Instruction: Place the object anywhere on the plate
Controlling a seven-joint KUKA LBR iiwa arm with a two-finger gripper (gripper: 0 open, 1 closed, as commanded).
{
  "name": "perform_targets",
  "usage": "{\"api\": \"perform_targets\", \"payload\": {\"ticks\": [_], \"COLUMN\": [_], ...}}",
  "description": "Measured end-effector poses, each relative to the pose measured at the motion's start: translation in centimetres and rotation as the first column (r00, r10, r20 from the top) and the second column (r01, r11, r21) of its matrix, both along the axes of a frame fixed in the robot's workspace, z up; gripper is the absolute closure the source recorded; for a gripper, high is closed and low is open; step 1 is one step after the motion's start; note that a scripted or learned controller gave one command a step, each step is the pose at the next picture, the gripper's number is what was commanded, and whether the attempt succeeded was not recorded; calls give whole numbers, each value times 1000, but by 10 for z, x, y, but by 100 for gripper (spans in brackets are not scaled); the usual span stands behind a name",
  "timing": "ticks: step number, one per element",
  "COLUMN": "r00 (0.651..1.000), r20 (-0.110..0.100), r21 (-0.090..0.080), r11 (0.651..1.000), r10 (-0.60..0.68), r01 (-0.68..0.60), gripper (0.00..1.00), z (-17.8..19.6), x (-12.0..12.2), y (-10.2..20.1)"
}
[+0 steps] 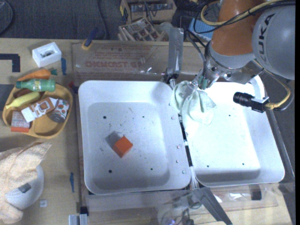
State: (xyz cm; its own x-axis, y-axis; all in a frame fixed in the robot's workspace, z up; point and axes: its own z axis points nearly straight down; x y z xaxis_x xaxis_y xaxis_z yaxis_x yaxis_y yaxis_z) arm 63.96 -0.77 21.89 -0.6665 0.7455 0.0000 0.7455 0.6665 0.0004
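Note:
An orange cube (pixel 123 146) lies in the left bin (pixel 93 172), left of centre, with a small grey patch just beside it. A clear, pale green plate (pixel 194 106) hangs tilted over the left edge of the right bin (pixel 243 172), close to the divider between the bins. My gripper (pixel 202 83) is right above the plate, and its fingers pinch the plate's upper rim. The plate's lower edge sits near the bin floor. The cube is far to the lower left of the gripper.
A black cylinder on a cable (pixel 248 100) juts over the right bin from the arm. A grey post (pixel 175 50) stands behind the divider. A yellow bowl of toy food (pixel 37 109) and a cloth (pixel 18 172) lie left of the bins.

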Motion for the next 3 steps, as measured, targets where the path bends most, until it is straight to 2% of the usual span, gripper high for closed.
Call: {"api": "perform_targets", "payload": {"ticks": [1, 2, 3], "r00": [921, 697, 664], "r20": [2, 3, 2], "r21": [0, -1, 0], "r11": [921, 697, 664], "r10": [390, 717, 748], "r01": [-390, -717, -748], "gripper": [100, 100, 100], "z": [3, 4, 6], "x": [-27, -54, -84], "y": [29, 59, 100]}}
